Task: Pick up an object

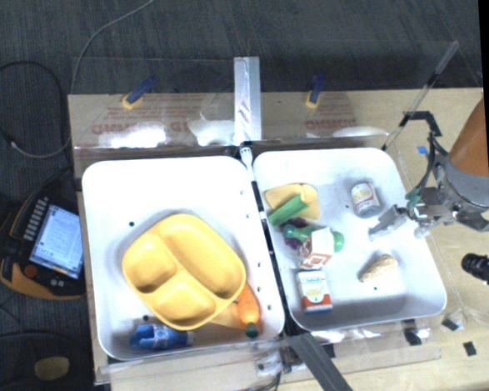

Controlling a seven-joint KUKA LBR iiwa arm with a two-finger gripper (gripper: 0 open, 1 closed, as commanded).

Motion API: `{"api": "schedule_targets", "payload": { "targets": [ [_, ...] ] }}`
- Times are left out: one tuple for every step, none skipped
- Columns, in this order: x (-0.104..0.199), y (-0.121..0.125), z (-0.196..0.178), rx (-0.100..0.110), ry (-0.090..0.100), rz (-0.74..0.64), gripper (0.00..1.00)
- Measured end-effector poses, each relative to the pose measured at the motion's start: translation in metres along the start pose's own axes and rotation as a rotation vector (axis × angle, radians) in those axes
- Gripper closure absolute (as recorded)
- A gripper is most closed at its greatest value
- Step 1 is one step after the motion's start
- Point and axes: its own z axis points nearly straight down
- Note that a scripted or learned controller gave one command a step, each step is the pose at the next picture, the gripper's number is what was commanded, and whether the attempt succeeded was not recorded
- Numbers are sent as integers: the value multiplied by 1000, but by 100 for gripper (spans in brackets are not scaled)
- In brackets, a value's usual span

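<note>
I see the gripper (390, 220) over the right side of the right bin (419, 299), reaching in from the right edge, the arm's orange band (474, 141) visible above the wrist. Nothing sits between its tips; whether they stand apart or closed I cannot tell at this size.

Candidate objects in the right bin — a small can (363, 197) lies up and to the left of the gripper, near it but apart. A tan, bread-like lump (378, 267) rests below the gripper, also apart. Toward the bin's left wall I note a cluster: a yellow piece (304, 194) with a green stick-shaped item (286, 210) across it, a dark purple item (294, 238) with a green piece (337, 242) beside it, a small white and red carton (318, 250), and a juice-box-like carton (315, 290) below.

Left bin (102, 192): a yellow divided tray (181, 270) occupies the middle, tilted. An orange carrot-shaped item (248, 307) lies at its lower right edge — a blue item (158, 337) lies at its lower left.
</note>
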Motion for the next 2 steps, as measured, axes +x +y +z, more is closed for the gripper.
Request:
{"api": "schedule_targets", "payload": {
  "targets": [
    [14,84,102,-10,-9,-243,0],
    [23,100,102,-11,-7,-163,0]
  ]
}}
